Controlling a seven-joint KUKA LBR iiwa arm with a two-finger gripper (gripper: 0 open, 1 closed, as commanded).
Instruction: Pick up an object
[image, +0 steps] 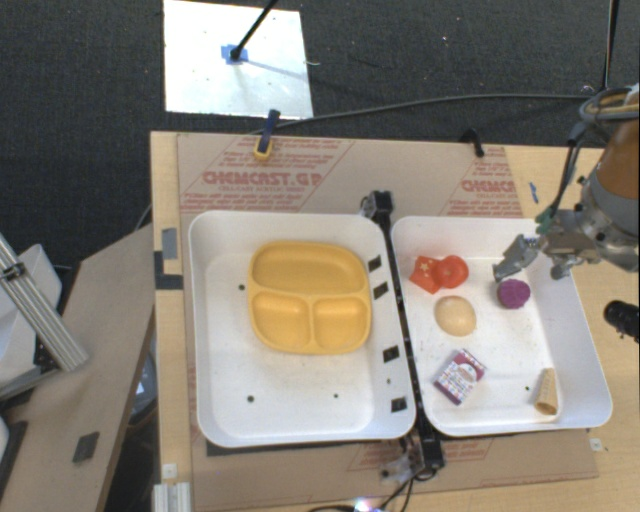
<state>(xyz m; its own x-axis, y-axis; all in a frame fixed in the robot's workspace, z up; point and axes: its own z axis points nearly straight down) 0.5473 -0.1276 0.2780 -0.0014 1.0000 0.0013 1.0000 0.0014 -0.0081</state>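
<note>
The right bin (585, 345) holds a red toy (439, 272), a cream egg-shaped object (456, 316), a purple ball (513, 293), a small pink-and-white packet (459, 376) and a tan cone (546, 391). My gripper (529, 268) hovers over the bin's far right part, just above the purple ball. It is open, and nothing sits between its fingers (508, 258). The arm comes in from the right edge.
The left bin (215, 330) bears a yellow divided plate (308, 297). A black clip strip (392, 300) runs between the two bins. A cable (440, 100) crosses the dark floor behind the bench. Grey metal framing (40, 315) stands at the far left.
</note>
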